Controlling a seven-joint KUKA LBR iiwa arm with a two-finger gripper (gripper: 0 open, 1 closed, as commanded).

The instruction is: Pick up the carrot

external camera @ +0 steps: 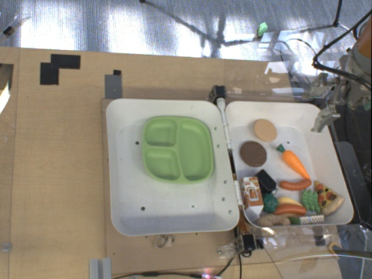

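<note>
The carrot [294, 163] is orange with a small green top. It lies in the right bin [302, 118], in the middle of its right half, with the top pointing toward the far left. The arm comes in at the upper right, and its gripper [324, 117] hangs over the bin's far right corner. That puts it above and to the right of the carrot, well apart from it. Nothing shows between the gripper and the carrot.
Around the carrot lie a tan disc [264, 129], a brown disc [253, 153], a black block [266, 181], a red sausage [295, 185] and a pizza slice [329, 198]. More toy food crowds the near edge. The left bin [125, 173] holds a green divided plate [177, 149].
</note>
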